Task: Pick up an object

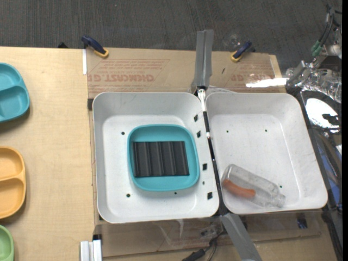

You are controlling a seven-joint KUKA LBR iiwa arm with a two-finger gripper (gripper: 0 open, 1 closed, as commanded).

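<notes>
Clear plastic bottle [254, 187] lies on its side in the right bin [296, 124], at about 7 o'clock of that bin's floor, near the front wall, neck pointing toward 4 o'clock. An orange-red piece [240, 189] shows at the bottle's left end; can't tell if inside or beside it. Left bin [109, 145] touches the right bin along the centre seam and holds a teal tray [163, 157] with a dark ribbed insert [161, 159], roughly centred. Cardboard sheet [147, 75] under both bins, clamped at 12 o'clock by two blue-and-yellow clamps [95, 46]. At 9 o'clock on the bench: teal divided plate [11, 94], orange divided plate [10, 184], green plate edge [4, 244]. Gripper jaw state: cannot tell.
</notes>
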